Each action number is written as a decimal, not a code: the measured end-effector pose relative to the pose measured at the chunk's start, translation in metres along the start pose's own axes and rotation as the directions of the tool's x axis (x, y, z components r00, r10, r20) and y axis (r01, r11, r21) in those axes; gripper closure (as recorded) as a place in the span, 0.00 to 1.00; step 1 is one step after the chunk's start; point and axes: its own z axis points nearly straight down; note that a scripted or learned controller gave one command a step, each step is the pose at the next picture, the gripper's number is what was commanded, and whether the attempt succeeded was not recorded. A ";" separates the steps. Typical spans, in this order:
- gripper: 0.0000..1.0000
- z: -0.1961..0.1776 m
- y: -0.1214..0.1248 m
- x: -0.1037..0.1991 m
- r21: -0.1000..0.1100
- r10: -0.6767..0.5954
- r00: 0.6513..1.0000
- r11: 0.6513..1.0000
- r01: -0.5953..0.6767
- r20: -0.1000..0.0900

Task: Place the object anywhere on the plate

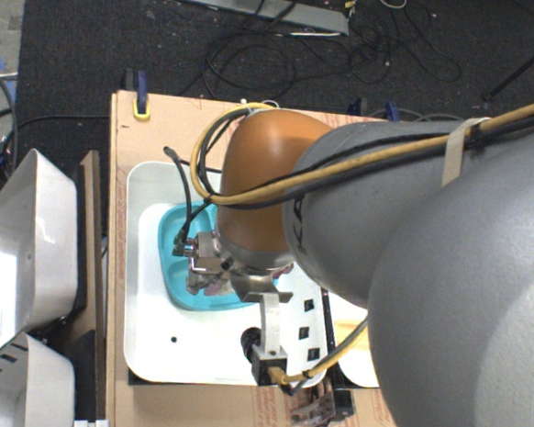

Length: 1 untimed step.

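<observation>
A turquoise plate (174, 247) lies in the left white bin (148, 328), toward its far half. The arm's orange band (265, 180) and grey body cover most of the bench. My gripper (208, 282) hangs low over the plate's near right part, its metal wrist block just above it. The fingers are hidden by the wrist and I see nothing held between them. The object to be placed is hidden, or I cannot make it out.
A small dark speck (173, 341) lies on the left bin's floor near the front. The right bin (361, 367) shows as a sliver under the arm. Black cables (190, 193) loop beside the wrist. White tubs (25, 244) stand off the bench at left.
</observation>
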 end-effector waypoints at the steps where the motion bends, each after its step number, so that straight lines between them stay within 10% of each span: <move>1: 0.00 0.000 0.000 -0.004 0.001 0.006 1.000 1.000 -0.006 0.002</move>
